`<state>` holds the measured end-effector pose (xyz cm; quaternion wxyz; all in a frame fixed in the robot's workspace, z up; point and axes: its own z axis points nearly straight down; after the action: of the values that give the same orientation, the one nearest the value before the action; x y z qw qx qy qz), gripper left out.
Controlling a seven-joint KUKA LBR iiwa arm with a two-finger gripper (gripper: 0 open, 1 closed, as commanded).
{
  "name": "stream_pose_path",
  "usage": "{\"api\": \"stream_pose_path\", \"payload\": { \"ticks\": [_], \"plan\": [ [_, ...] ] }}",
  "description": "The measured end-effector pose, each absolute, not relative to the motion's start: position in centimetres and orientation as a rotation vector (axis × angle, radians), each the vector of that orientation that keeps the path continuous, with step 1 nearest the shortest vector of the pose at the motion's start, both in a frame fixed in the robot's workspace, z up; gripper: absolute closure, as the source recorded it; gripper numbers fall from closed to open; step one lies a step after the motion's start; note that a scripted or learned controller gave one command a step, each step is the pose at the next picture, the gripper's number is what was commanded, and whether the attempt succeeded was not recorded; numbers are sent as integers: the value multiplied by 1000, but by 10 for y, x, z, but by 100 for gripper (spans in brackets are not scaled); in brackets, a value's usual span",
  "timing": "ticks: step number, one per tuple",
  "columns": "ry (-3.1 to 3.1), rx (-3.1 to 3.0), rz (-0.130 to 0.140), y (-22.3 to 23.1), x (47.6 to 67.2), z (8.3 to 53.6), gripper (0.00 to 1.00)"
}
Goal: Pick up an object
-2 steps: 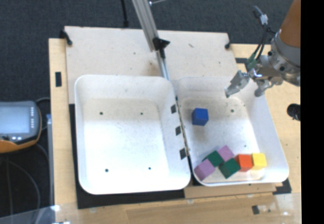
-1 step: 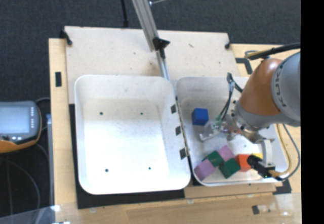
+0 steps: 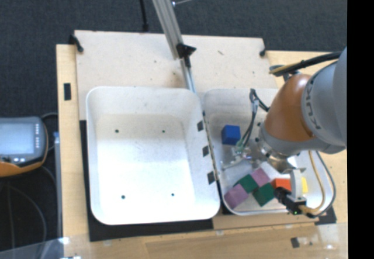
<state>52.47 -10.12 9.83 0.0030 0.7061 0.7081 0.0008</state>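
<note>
The right bin [image 3: 217,106] holds several small blocks. A blue cube [image 3: 231,134] lies near its middle left. Toward the front sit a purple block [image 3: 236,196], a green block [image 3: 251,185], a darker green block [image 3: 264,194], a pink block [image 3: 260,175], an orange block [image 3: 282,183] and a yellow piece [image 3: 301,185]. The arm, with its orange band [image 3: 286,113], hangs over this bin. My gripper [image 3: 252,157] reaches down between the blue cube and the front cluster; the wrist hides its tips.
The left bin [image 3: 146,152] lies beside the right one, their walls meeting at the middle. A slanted metal pole [image 3: 166,15] rises behind them. A grey device [image 3: 20,141] sits off the bench at the left. Cables run along the arm.
</note>
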Motion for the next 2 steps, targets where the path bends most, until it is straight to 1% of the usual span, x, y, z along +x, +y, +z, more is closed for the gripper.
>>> {"api": "stream_pose_path", "payload": {
  "ticks": [1, 2],
  "plan": [
    [2202, 2226, 10, -103, 526, 109, 100],
    [2219, 2210, 10, -101, 511, 373, 100]
  ]
}}
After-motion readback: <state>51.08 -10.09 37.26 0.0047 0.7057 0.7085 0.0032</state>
